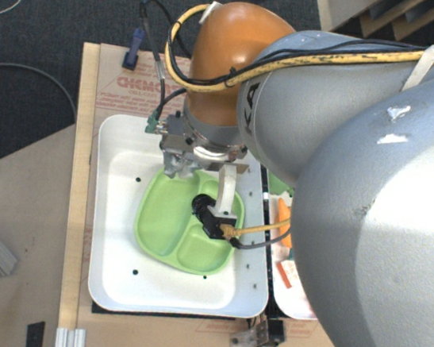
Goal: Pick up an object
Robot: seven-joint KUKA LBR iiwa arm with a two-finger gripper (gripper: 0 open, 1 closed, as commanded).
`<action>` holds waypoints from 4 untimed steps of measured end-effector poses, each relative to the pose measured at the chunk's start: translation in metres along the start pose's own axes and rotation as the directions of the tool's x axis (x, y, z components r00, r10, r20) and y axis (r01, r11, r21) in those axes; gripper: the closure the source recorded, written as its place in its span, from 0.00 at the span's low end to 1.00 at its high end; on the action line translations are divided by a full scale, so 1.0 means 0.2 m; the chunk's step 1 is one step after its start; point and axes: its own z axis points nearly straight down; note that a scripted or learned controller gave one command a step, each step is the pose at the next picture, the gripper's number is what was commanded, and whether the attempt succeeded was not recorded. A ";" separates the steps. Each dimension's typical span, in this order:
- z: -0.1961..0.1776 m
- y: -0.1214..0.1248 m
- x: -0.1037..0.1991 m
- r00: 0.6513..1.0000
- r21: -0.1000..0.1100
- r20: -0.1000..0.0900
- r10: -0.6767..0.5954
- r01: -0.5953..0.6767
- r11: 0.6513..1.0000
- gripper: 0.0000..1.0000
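Camera view. Sweeping in from the right of the green divided plate: a bulky grey arm, bent so that its orange band sits just beyond the plate's far edge, with the wrist pointing straight down. At its end, the gripper, low over the plate's far rim. Touching the plate or just above it? Cannot be told from this slant. Open or closed cannot be told either, with the wrist housing covering the tip from above. Nothing seen clamped.

As for the plate: lying flat in the left white bin, with bare bin floor to the plate's left and on its near side. Far section partly hidden behind the gripper.

To the right of the plate, the second white bin, almost wholly covered by the arm. Showing in the narrow strip left — an orange thing, a scrap of green and a white packet with red marking, each cut off by the arm and too little seen to name.
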 end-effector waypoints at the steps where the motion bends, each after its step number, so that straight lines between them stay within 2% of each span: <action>1: -0.38 -0.40 0.09 1.000 -0.004 -0.003 -0.008 0.008 1.000 1.00; 2: -1.59 -0.34 -0.01 1.000 -0.025 -0.009 -0.005 0.005 1.000 1.00; 3: -0.44 -0.48 0.08 1.000 0.012 0.007 -0.003 0.003 1.000 1.00; 4: -1.15 -0.43 0.08 1.000 -0.021 -0.008 -0.005 0.005 1.000 1.00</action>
